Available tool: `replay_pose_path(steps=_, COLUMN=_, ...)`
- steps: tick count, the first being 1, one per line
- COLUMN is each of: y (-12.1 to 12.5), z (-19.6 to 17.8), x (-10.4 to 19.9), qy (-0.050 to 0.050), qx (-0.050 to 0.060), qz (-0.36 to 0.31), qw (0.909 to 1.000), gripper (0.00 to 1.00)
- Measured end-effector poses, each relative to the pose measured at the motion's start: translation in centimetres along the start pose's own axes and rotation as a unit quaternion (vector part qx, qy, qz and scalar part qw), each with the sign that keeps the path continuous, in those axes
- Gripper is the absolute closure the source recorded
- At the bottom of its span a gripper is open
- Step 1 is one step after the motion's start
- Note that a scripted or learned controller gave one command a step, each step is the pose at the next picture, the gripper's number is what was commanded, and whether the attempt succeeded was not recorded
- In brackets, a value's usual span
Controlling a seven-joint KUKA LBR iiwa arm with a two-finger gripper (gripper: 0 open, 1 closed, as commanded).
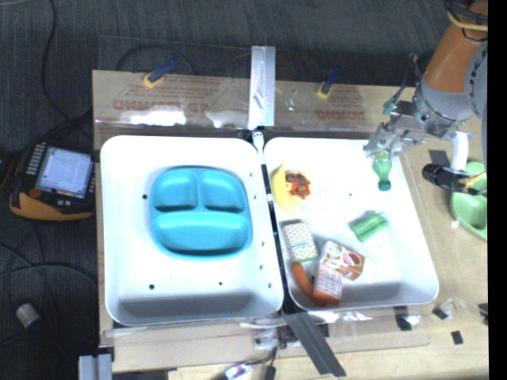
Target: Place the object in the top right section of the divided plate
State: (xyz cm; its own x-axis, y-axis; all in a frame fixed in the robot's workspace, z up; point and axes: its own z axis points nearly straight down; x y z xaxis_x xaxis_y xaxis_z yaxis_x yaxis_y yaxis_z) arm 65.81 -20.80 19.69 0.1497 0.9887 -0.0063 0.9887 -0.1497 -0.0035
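A blue divided plate [198, 210] lies in the left bin, with two small sections at its far side and one long section at the near side. Its top right section [223, 190] holds nothing. My gripper [382, 149] hangs over the far right corner of the right bin. It is shut on a small green bottle-like object [383, 169], which hangs down from between the fingers above the bin floor.
On the right bin [412, 236] lie a yellow piece with a red patch [291, 187], a green block [368, 226], a patterned box [299, 241], an orange-and-white carton [339, 264] and an orange piece [301, 277]. A raised rim [268, 212] divides the two bins.
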Motion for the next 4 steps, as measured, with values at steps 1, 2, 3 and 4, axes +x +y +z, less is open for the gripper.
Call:
replay_pose_path(steps=1, y=0.9, z=7.3, x=0.8, qy=0.001, qx=0.000, qz=0.053, qw=0.9986, gripper=1.00)
replay_pose_path(steps=2, y=-3.6, z=-9.8, x=-1.6, qy=0.002, qx=-0.001, qz=0.067, qw=0.9978, gripper=1.00)
replay_pose_path(steps=3, y=0.9, z=-23.7, x=0.2, qy=0.001, qx=-0.001, qz=0.016, qw=0.9999, gripper=1.00)
replay_pose_path(steps=4, y=1.0, z=-24.5, x=0.3, qy=-0.002, qx=0.000, qz=0.016, qw=0.9999, gripper=1.00)
